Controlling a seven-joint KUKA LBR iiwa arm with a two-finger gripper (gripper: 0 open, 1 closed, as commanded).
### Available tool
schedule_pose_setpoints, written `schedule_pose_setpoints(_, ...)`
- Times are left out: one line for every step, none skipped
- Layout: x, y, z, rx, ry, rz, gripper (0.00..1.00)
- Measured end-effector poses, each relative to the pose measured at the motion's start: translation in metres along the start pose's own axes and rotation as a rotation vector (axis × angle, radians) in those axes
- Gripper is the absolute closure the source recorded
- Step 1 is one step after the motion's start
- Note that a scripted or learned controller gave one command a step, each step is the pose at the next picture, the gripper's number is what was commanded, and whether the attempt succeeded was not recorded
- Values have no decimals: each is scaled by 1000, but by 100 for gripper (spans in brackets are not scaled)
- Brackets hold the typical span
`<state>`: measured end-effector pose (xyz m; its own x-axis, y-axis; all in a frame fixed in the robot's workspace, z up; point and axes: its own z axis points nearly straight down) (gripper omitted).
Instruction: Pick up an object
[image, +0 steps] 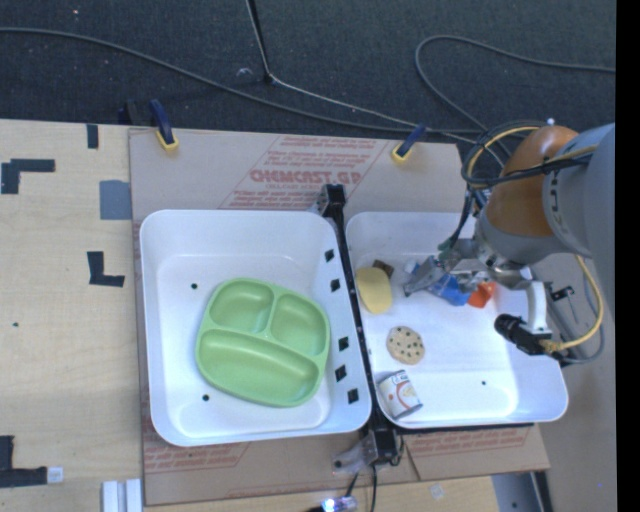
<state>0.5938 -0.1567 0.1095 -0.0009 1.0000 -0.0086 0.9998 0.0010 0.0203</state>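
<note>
The right bin holds a yellow rounded object by its left wall, a chocolate chip cookie in the middle, and a small white carton with red print at the front left. My gripper hangs low in the back half of this bin, pointing left, just right of the yellow object. A blue piece and an orange piece lie right beside the gripper body. I see nothing between the fingers.
The left bin holds a green divided plate. A black divider runs between the bins. The arm's orange band looms over the right bin's back right corner. Cables trail at the right rim.
</note>
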Motion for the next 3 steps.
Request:
schedule_pose_setpoints(0,-2,-7,7,-1,0,100)
schedule_pose_setpoints(-10,-3,-63,17,7,0,100)
schedule_pose_setpoints(-10,-1,-111,16,7,-1,100)
